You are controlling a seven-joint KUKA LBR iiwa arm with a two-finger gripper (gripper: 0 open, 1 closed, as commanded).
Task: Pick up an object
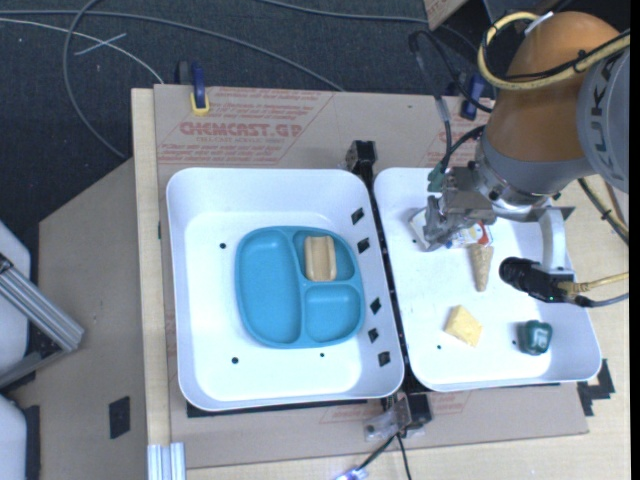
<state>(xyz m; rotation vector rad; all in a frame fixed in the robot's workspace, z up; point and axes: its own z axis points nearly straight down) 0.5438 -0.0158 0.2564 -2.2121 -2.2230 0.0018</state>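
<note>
My gripper hangs low over the far part of the right bin, close to the divider. Just beside it lies a cone, pointing toward the near edge. Nearer the camera sit a yellow wedge and a teal piece. In the left bin, a blue tray holds a tan block in one compartment.
</note>
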